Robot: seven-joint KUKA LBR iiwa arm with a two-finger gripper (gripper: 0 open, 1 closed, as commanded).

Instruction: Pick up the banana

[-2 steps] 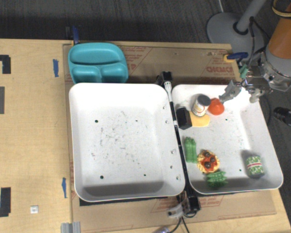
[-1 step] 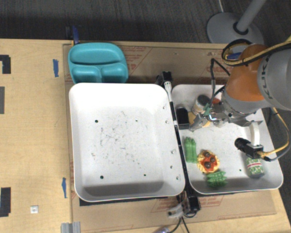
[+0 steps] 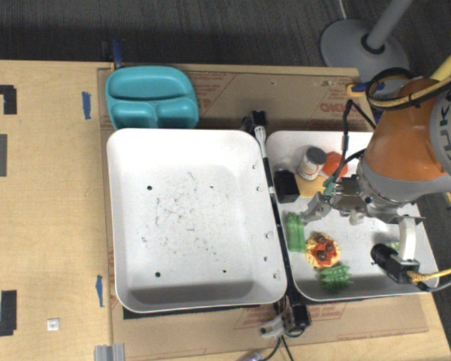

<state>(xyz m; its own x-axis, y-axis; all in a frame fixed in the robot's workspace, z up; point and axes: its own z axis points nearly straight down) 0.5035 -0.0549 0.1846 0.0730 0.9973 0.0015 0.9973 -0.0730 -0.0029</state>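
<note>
A pale yellow piece (image 3: 309, 187), which looks like the banana, lies in the right bin (image 3: 361, 288) near its back left. The arm hides its right end. My gripper (image 3: 321, 205) hangs low over the bin, just in front of and to the right of that yellow piece. I cannot see anything held in it. The grey arm with its orange band (image 3: 406, 145) covers the right half of the bin.
Around the gripper lie a black block (image 3: 286, 185), a small jar (image 3: 312, 162), an orange toy (image 3: 333, 162), a green piece (image 3: 294, 232), a pizza-like toy (image 3: 322, 250) and a green leafy toy (image 3: 335, 277). The left bin (image 3: 128, 201) stands alongside, with a teal tray (image 3: 152, 96) behind it.
</note>
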